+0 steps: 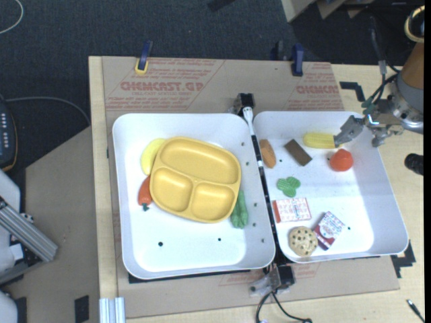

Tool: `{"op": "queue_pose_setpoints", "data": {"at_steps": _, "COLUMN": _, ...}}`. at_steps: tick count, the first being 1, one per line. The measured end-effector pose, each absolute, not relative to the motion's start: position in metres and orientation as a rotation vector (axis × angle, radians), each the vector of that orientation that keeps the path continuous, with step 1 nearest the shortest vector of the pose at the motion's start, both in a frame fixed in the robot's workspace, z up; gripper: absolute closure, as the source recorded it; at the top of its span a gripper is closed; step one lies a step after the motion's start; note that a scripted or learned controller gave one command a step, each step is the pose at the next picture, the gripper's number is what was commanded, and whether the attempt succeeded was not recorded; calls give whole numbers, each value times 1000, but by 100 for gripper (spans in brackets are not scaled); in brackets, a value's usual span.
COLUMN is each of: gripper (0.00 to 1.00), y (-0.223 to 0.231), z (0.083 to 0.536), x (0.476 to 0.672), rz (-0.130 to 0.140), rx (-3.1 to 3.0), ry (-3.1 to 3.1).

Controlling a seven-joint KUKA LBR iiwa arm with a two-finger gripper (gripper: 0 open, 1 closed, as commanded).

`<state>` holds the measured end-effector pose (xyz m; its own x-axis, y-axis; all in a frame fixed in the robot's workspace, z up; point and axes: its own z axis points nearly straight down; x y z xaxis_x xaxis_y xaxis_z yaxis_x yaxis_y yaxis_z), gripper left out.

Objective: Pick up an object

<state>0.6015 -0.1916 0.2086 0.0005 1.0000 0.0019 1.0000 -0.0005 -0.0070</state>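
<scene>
- Gripper [364, 131] hangs with fingers spread, holding nothing.
- Tomato [341, 160] sits just below — the banana [318, 140] beside it.
- Centre over one before closing.

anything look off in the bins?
Yes: the yellow divided tray in the left bin sits askew on top of items. A pepper, a leafy green and a yellow piece stick out from under its edges.

Red print on the brown board

The board [202, 79] under the two white bins carries red lettering that reads "CHEMCAST GP" behind the left bin [135, 247], and again, partly cut off, behind the right bin [384, 180]. Print on the small red-and-white packets in the right bin is too small to read.
</scene>
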Motion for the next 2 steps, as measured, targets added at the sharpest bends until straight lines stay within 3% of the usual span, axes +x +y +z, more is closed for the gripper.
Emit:
{"op": "queue_pose_setpoints", "data": {"at_steps": 1, "gripper": 0, "y": -193, "z": 150, "x": 609, "rz": 6, "rx": -2217, "ry": -2217}}
{"op": "queue_pose_setpoints", "data": {"at_steps": 2, "gripper": 0, "y": -194, "z": 106, "x": 603, "rz": 5, "rx": -2217, "ry": -2217}}
